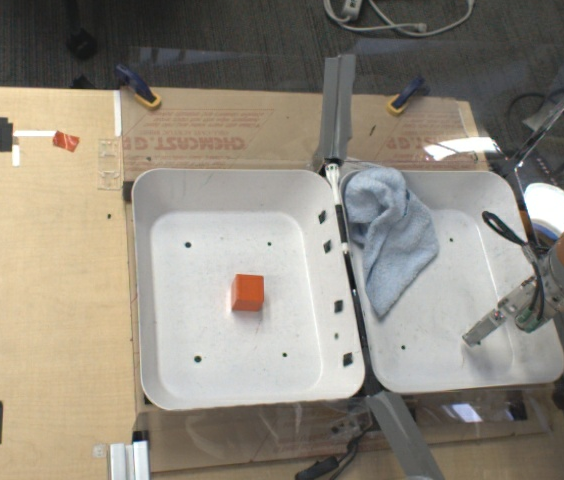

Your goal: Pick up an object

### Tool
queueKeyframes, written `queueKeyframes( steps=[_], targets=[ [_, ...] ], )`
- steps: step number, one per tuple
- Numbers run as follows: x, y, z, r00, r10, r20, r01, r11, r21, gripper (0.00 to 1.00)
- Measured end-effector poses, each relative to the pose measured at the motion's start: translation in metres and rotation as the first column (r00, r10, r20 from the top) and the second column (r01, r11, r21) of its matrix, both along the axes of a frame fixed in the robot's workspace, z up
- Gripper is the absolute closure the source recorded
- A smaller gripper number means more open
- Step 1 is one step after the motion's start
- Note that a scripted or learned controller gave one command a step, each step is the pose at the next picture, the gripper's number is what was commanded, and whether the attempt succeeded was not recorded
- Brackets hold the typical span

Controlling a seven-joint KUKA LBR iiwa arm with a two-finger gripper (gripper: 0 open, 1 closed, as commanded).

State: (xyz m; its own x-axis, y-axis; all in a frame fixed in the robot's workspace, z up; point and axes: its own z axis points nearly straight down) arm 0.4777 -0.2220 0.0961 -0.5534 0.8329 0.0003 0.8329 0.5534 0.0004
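From above, the tool (pixel 487 326) hangs low over the right bin (pixel 442 368) near its right edge, with nothing between its fingers that I can see; whether they are apart or together I cannot tell. The grey cloth (pixel 390 233) lies crumpled at that bin's left side, well apart from it, and the red block (pixel 248 293) sits alone in the left bin (pixel 162 268). By my reckoning nothing is picked up yet.

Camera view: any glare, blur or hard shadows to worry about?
Camera view: glare patch on the clear sheet behind the right bin; orange block sharp, with a soft shadow; grey cloth evenly lit; gripper at the right edge looks slightly soft.
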Motion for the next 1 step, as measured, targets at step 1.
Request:
queueKeyframes(
  steps=[1],
  targets=[
    [0.0012, -0.0005, 0.0095, 1.000, -0.003, 0.003, 0.003, 1.000, -0.001, 1.00]
  ],
)
